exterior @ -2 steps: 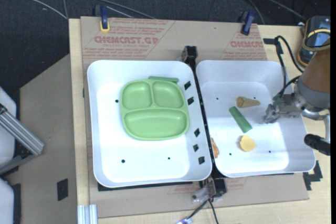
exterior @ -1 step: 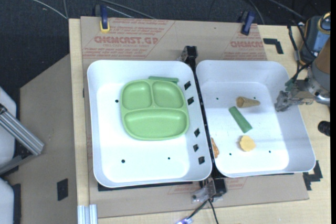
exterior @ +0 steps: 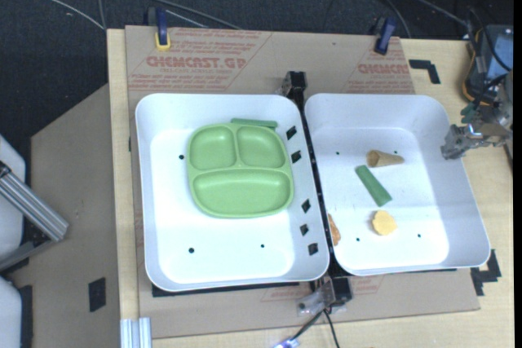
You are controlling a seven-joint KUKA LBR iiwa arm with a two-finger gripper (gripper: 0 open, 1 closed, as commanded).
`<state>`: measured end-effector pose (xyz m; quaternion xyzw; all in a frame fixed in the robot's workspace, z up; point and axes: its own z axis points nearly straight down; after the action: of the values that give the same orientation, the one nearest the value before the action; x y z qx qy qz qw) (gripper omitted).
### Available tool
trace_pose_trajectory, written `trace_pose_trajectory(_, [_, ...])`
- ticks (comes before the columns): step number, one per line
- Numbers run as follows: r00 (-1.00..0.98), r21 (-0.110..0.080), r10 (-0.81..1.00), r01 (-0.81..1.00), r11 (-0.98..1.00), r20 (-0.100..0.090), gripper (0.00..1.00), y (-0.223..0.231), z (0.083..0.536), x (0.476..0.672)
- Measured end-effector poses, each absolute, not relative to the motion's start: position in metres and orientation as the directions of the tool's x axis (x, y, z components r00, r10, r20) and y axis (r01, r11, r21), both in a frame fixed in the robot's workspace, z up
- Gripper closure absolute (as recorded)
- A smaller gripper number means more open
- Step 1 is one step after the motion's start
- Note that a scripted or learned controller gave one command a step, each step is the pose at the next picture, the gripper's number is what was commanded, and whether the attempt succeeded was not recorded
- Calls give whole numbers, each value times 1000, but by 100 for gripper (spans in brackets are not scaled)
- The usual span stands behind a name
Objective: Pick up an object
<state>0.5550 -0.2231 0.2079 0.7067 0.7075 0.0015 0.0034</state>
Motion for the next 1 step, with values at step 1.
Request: trace_pose_trajectory(1, [-7,-1,1000,1000,7,4,100,-161,205,565])
